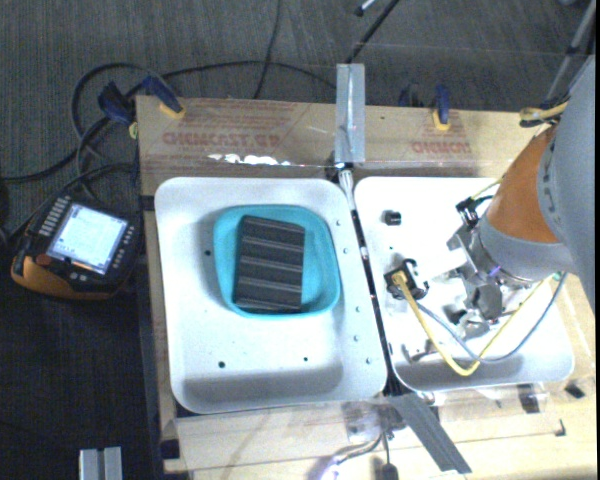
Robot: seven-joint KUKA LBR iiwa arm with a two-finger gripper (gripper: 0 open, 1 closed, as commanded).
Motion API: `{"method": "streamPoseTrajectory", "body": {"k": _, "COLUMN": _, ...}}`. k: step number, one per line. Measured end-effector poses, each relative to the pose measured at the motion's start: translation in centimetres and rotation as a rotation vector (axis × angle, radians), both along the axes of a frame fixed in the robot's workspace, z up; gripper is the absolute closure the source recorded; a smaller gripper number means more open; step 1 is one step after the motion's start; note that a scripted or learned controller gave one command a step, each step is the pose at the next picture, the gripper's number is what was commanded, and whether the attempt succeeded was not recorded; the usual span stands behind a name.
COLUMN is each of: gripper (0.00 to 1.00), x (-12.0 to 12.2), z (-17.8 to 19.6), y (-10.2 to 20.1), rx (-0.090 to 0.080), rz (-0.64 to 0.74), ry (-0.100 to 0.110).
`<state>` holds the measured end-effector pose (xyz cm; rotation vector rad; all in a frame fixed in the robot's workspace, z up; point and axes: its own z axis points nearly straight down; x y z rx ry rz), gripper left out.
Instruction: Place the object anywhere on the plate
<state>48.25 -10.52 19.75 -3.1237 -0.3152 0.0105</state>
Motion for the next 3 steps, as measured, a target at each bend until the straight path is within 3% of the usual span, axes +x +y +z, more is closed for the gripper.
{"method": "streamPoseTrajectory", "body": {"k": 1, "gripper": 0.00, "x": 0.0, "z": 2.5, "y": -5.5, "rx": -0.001, "rz": 0.077, "ry": -0.002}}
{"method": "streamPoseTrajectory", "body": {"k": 2, "gripper": 0.00, "x": 0.5, "z": -10.6, "y": -12.0, "rx": -0.005, "rz": 0.100, "ry": -0.019}}
{"method": "streamPoseTrajectory", "body": {"k": 3, "gripper": 0.00, "x": 0.1, "z": -0.9, "y": -11.8, "rx": 0.002, "rz": 0.632, "ry": -0.004}}
